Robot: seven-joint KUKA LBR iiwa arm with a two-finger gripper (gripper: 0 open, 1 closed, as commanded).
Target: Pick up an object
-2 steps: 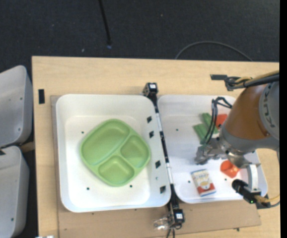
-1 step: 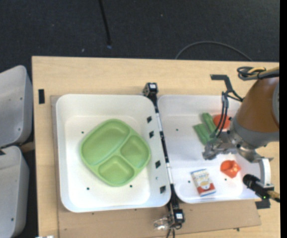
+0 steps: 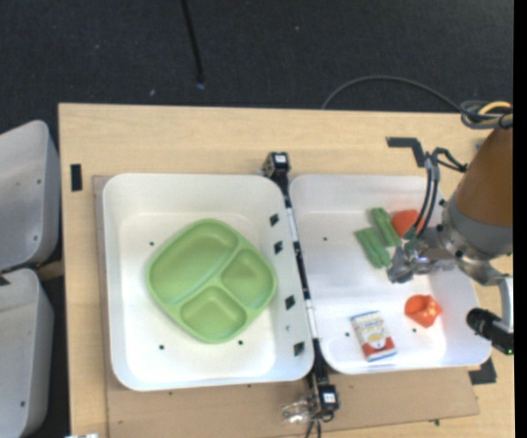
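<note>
The right bin holds two green sticks, an orange piece behind them, a small orange object and a white carton with red and blue print. My gripper hangs low over the right bin, just right of the green sticks and above the small orange object. Nothing shows between its tips. The arm's orange band rises at the right edge.
The left bin bears a green divided plate. A black divider with clips runs between the bins. A dark cable loops on the bench behind the right bin. White panels stand at the far left.
</note>
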